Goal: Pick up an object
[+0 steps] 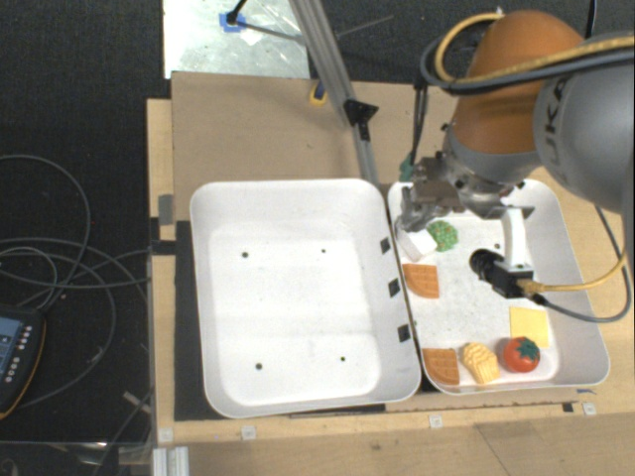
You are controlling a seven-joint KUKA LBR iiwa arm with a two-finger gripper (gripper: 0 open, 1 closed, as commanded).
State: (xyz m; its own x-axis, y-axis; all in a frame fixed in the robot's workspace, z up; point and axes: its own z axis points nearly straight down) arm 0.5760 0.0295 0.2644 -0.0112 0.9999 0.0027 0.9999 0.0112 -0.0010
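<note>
Bench top [268, 127]: brown board, flat, with a lighter wooden edge along its left and near sides. Floor [69, 87]: dark carpet, visible left of and behind the bench. Loose black cables [60, 256] lie looped on the carpet at left. 1 dark handheld control unit [15, 350] rests at the left edge. A pale reflective sheet [233, 23] lies behind the bench, bearing a blue mark [234, 22]. 1 grey metal pole [327, 53] slants across it. Lighting is even.

Gripper [425, 216] low over right bin [575, 256], far-left corner, just beside green piece [443, 234], probably broccoli. Waffle piece [422, 281] nearer the camera. Front edge: another waffle [442, 365], corn-like piece [480, 362], tomato [521, 354], yellow slice [529, 323]. Left bin [288, 296] alongside.
</note>
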